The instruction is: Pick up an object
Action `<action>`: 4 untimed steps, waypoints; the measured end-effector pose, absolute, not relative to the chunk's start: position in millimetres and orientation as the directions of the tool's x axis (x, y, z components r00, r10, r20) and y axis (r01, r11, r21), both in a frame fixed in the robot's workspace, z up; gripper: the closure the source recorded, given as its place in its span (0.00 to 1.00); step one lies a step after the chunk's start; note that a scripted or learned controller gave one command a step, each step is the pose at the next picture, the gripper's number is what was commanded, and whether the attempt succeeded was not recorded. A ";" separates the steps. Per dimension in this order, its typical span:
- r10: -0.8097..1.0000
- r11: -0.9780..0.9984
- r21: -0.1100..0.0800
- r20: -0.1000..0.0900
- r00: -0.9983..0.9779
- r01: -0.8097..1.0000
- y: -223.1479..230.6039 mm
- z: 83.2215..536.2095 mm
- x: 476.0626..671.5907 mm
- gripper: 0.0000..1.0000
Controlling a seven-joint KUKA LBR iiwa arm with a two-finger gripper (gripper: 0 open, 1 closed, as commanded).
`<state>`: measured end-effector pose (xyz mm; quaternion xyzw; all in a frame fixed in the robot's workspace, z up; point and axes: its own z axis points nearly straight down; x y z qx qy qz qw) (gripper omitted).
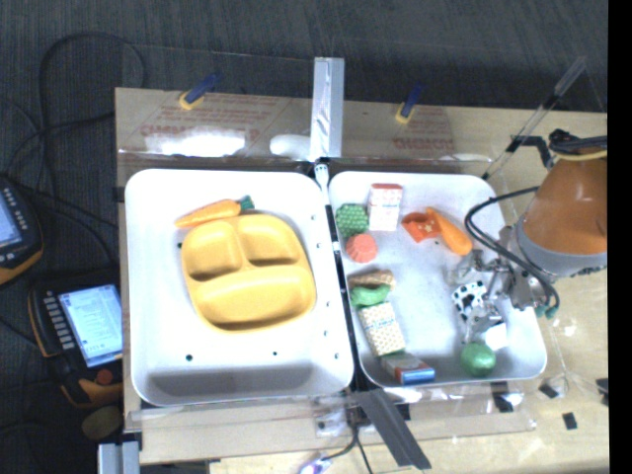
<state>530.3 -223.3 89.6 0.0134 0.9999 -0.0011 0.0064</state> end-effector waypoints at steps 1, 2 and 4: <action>-0.098 0.995 -0.007 -0.013 -0.995 -0.098 -195.5 88.9 598.9 0.00; -0.020 1.000 -0.008 0.029 -0.999 -0.020 -182.4 88.4 621.3 0.00; 0.067 0.998 -0.010 -0.050 -0.996 0.068 -219.2 95.0 500.7 0.00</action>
